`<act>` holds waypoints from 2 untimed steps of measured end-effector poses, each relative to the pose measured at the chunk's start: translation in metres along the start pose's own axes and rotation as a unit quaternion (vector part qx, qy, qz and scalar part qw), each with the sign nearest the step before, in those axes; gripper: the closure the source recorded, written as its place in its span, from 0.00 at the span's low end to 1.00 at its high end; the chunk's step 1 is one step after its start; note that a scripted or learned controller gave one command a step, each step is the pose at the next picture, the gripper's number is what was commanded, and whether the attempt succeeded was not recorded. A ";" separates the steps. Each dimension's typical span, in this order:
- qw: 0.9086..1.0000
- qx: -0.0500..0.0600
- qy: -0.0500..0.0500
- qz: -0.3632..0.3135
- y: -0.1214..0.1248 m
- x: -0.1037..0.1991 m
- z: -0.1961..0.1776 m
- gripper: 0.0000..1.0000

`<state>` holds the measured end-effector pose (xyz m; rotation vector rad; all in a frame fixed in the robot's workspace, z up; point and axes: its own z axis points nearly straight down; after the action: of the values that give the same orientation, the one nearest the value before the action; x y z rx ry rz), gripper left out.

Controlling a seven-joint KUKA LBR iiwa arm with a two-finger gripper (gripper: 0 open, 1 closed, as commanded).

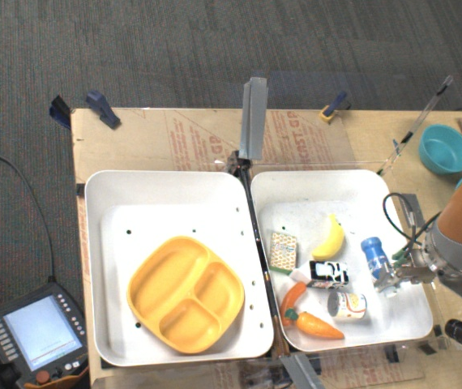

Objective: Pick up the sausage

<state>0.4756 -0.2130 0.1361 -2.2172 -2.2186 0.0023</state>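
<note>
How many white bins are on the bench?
2. The left bin holds the yellow divided tray. The right bin holds the toy food, including the sausage near its front left, with the gripper over its right side.

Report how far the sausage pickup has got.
Done: nothing visible yet; the sausage lies in the right bin, beside the carrot. In hand: the end effector sits at the bin's right side, near the blue bottle, well away from the sausage. Left: move over, grasp it and lift.
</note>
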 end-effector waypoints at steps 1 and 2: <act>1.000 0.001 0.001 -0.016 0.000 0.002 0.036 1.00; 1.000 0.000 0.000 -0.019 0.000 0.000 0.001 1.00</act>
<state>0.4756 -0.2130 0.1347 -2.1756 -2.2597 0.0016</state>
